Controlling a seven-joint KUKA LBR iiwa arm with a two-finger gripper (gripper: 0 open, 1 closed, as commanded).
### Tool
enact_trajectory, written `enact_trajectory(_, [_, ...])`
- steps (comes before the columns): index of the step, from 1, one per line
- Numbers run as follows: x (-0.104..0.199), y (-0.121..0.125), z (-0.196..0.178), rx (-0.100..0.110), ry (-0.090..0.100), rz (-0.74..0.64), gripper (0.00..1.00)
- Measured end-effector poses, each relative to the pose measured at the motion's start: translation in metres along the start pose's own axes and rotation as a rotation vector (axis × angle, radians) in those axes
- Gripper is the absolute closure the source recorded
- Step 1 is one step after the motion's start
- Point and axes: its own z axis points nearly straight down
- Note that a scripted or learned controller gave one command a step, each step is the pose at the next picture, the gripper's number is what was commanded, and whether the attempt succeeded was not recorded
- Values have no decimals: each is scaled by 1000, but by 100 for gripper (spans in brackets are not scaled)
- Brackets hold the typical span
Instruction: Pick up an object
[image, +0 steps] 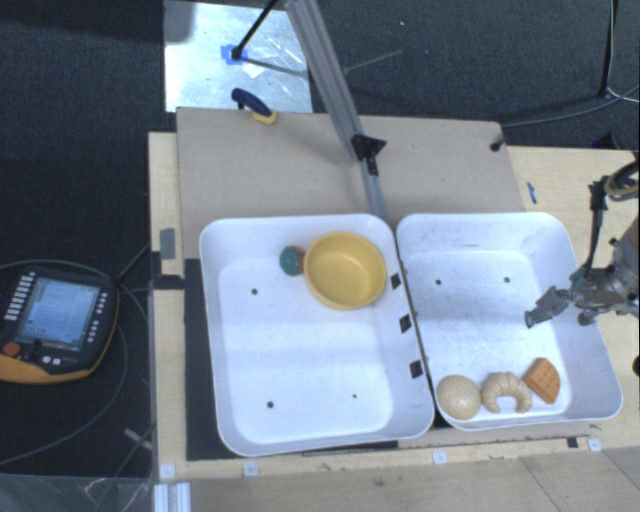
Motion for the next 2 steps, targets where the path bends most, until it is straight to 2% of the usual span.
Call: enact_trajectory(2, [4, -7, 112, -1, 0, 0, 0])
